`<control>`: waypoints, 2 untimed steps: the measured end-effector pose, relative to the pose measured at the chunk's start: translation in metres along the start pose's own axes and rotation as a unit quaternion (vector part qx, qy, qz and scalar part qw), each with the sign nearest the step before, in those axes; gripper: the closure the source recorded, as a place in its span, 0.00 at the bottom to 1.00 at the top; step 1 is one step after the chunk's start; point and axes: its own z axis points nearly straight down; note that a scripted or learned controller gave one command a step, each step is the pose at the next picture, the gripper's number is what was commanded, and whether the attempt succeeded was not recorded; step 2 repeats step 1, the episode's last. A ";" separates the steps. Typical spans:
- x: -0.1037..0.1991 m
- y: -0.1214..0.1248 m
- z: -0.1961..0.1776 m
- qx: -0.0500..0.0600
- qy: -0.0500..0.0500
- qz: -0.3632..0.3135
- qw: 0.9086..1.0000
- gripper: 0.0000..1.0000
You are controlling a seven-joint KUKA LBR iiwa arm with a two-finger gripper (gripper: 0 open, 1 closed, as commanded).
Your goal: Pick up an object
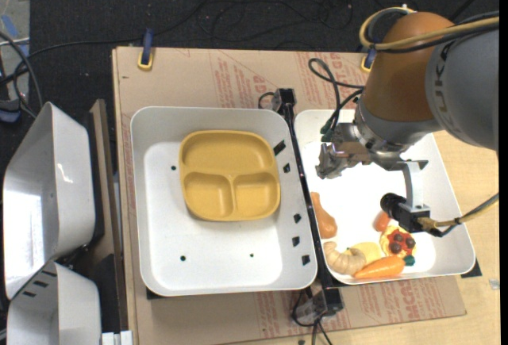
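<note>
While the view looks down at a slant on the bench, everything below is placed relative to the divider between the two bins.

Far left of the divider: two empty white tubs stand off the bench, well apart from it.

Left of the divider: the left bin holds one yellow compartment plate, lying flat with nothing on it.

Just right of the divider: the right bin begins; an orange piece of toy food lies close to the divider, and a pale knobbly piece sits below it at the near edge.

Further right of the divider: a toy carrot, a yellow piece and a small toy with dark berries on top are bunched in the near part of that bin.

Gripper: it hangs above the right bin, near the divider and above the orange piece; from this angle it is impossible to judge how far apart its tips stand, and nothing is seen held in it.

Arm: the grey arm with its orange band reaches in from the right.

Progress: judging by the layout, no object is picked up yet; descent, grasp and lift all remain.
</note>
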 end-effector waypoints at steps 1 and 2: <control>0.062 0.003 -0.003 -0.001 0.000 -0.001 1.000 1.00; 0.062 0.003 -0.003 -0.001 0.000 -0.001 1.000 1.00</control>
